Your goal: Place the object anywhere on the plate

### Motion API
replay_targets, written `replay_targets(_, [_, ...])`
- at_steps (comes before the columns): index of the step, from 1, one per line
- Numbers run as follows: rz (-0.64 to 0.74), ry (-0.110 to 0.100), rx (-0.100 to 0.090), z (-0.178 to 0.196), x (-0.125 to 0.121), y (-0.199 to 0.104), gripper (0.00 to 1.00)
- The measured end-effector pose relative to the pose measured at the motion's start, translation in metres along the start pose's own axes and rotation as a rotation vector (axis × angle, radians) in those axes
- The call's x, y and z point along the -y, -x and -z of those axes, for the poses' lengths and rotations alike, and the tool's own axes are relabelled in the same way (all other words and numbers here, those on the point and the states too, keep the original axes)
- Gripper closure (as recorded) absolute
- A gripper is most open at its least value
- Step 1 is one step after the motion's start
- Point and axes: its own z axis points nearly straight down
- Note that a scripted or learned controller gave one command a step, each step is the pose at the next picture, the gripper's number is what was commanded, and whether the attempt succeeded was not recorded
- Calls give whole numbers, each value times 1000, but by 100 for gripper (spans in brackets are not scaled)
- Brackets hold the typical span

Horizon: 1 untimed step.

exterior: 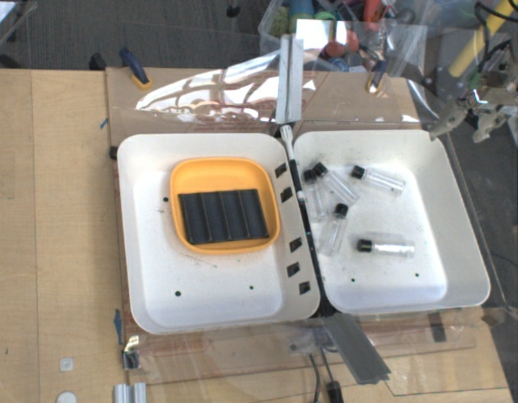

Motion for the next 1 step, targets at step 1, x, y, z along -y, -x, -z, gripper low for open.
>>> replay_targets(1, [3, 1, 2, 9, -1, -1, 100])
